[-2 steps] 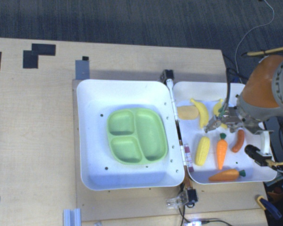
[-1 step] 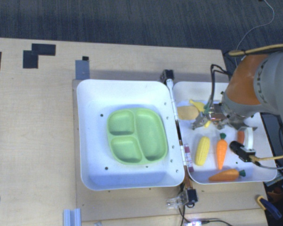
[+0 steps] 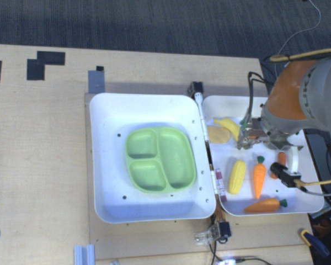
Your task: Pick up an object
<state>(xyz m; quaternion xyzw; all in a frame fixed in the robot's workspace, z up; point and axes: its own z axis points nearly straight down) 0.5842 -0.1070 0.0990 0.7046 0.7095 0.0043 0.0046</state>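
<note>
No legible writing anywhere. Hand [image 3: 246,141] low over right bin [image 3: 298,207] beside banana [image 3: 227,127]; grip state impossible to tell.

Bright, even overhead light, soft bluish shadows along the inner walls of the left bin [image 3: 102,148], faint sheen on the green tray [image 3: 160,159] (no harsh glare), slightly soft focus throughout, arm [image 3: 314,93] a little blurred, dark carpet [image 3: 127,10] dimmer.

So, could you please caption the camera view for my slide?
Gripper poised over toy food in the right bin; green plate in the left.
</note>
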